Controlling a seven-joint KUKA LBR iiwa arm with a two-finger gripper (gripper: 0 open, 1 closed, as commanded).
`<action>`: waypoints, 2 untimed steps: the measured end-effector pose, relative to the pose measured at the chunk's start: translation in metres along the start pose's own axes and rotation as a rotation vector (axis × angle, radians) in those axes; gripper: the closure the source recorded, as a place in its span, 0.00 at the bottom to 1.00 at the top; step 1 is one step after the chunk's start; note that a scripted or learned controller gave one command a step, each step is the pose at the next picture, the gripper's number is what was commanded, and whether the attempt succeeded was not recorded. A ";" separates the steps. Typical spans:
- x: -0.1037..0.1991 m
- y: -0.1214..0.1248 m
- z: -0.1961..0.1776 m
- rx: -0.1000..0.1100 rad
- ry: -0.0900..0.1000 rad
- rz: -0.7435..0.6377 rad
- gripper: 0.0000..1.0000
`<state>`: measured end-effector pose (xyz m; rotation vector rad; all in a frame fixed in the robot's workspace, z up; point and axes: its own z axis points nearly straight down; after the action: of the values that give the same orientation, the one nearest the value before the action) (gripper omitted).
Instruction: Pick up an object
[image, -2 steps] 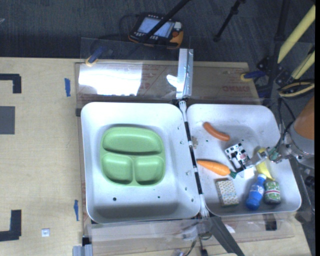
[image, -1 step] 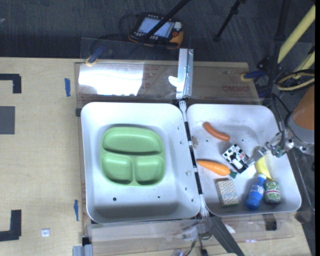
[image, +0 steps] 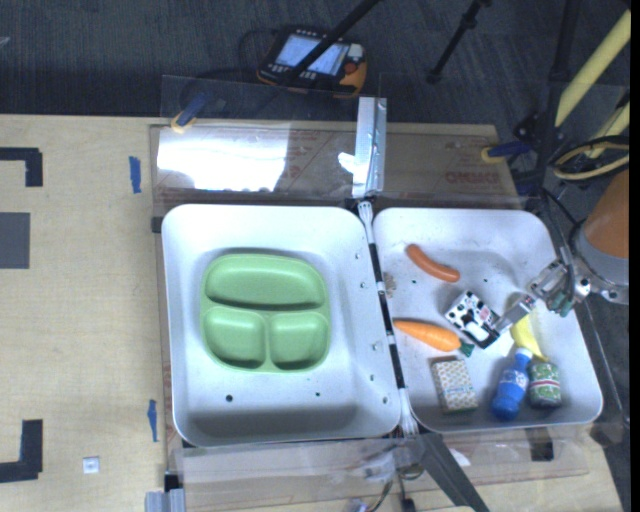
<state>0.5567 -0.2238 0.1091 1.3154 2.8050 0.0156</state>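
Target object: I take the black-and-white patterned block as the closest thing to the gripper; it lies tilted near the middle of the right bin, with what looks like a cow-hide print on its top face.
Where it sits: I see it just right of the carrot and below the sausage, apart from both bin walls.
Arm: my view has the arm coming in from the right edge, orange band showing above the grey wrist, angled down and leftward over the right bin.
Gripper: the gripper hangs just right of the block, its fingers slanting toward it; I cannot tell from here how they stand, and I see nothing held.
Right bin contents: sausage at top, carrot at centre-left, a speckled tan block at the bottom, a blue bottle, a yellow piece just above the bottle, and a small green-labelled can near the right wall.
Left bin: the left bin holds a green three-compartment tray, lying flat in the middle.
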 end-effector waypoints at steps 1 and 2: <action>0.003 -0.014 0.001 0.008 -0.004 -0.089 0.00; 0.013 -0.013 0.006 0.005 0.011 0.135 0.00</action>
<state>0.5382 -0.2223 0.1022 1.5076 2.7214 0.0212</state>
